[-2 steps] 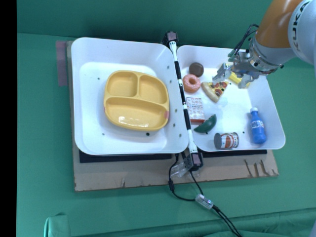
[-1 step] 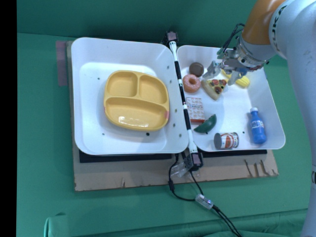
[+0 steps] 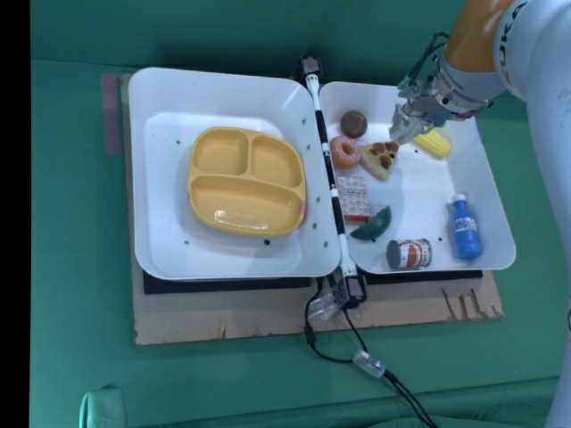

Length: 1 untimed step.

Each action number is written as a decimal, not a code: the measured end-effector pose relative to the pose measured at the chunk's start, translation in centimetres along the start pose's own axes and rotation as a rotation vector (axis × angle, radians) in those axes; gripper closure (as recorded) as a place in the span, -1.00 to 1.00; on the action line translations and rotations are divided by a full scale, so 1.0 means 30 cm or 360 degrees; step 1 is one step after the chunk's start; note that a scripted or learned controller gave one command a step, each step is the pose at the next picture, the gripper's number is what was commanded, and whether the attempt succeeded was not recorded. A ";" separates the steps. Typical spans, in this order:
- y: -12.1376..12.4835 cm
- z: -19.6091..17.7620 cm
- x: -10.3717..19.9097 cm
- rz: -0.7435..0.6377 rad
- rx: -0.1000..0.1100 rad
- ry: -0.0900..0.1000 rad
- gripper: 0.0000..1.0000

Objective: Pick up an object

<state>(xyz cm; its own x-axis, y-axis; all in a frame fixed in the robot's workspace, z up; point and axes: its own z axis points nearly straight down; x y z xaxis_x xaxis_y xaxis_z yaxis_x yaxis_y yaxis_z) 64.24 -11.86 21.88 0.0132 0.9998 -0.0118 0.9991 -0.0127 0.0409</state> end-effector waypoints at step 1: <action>0.000 0.000 0.000 0.0000 0.0001 0.0000 -1.00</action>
